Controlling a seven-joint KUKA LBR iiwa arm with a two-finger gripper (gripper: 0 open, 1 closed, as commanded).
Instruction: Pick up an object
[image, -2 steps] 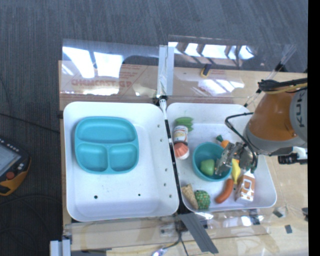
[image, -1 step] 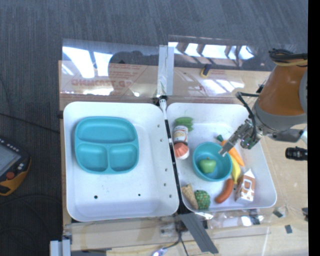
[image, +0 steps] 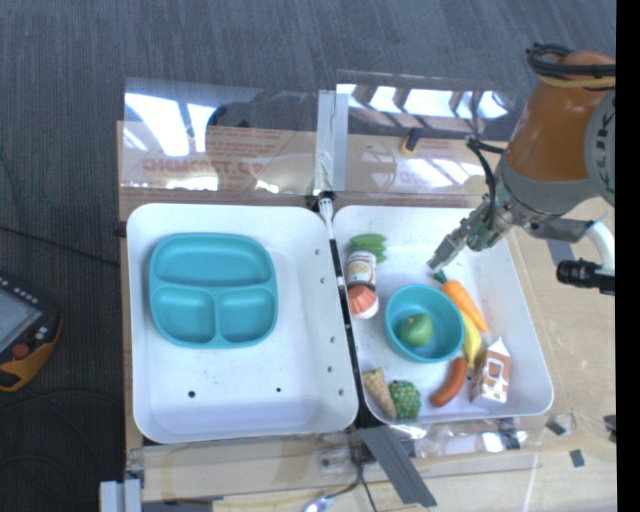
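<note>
Camera view, carrot (image: 466, 303) just below pincer (image: 442, 262)

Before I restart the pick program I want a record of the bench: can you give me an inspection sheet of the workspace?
Surface: two white bins side by side; left bin and right bin, on a wooden bench.
Job's things: in the right bin, teal bowl holding a green apple; carrot, banana, small carton, sausage, broccoli, jar, green pepper.
Clutter: teal divided tray in the left bin.
Grippers: gripper hangs over the right bin near the carrot's top; nothing seen between its fingers.
Cables: black cable by the wrist.
Surroundings: dark carpet; handheld controller at far left.
</note>
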